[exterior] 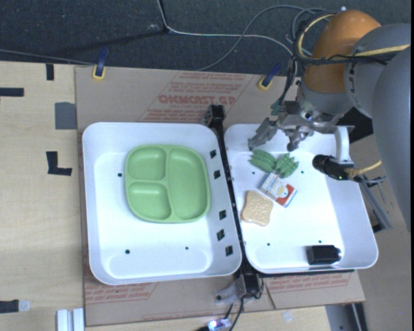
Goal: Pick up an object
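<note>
Just below the gripper (277, 138), whose jaws stand spread apart and hold nothing, lies the green toy (274, 162) in the right bin (345, 205).

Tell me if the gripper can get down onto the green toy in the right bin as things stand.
Probably yes. The gripper hangs open just above the green toy, with nothing between them; the small packet lies close on its near side.
</note>
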`<state>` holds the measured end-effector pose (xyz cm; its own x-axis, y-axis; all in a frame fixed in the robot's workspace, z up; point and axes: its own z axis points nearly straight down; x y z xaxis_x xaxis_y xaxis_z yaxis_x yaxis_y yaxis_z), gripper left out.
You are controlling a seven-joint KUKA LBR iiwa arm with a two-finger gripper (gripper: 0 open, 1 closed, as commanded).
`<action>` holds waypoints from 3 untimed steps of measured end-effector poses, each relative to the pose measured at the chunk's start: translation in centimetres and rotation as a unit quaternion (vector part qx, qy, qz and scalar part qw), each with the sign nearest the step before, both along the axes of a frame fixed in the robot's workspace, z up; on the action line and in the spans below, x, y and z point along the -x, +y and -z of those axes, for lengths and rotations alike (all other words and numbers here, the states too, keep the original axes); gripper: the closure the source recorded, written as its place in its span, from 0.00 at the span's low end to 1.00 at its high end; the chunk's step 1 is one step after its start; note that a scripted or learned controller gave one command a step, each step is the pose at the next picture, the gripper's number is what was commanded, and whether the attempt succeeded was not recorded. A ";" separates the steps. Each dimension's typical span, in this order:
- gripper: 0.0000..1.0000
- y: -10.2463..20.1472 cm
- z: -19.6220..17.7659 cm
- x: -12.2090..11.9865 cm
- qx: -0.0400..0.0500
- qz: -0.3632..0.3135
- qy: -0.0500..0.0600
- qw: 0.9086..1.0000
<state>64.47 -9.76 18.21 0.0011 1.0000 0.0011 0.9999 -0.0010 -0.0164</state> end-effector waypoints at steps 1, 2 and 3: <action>0.00 0.0 -1.0 -0.3 0.000 -0.001 -0.007 1.000; 0.00 -1.0 4.6 -0.1 0.001 -0.001 -0.006 1.000; 0.00 -0.9 9.9 -0.1 0.002 -0.001 -0.007 1.000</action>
<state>64.55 -10.67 8.30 -0.0019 1.0000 -0.0022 1.0000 0.0019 -0.0020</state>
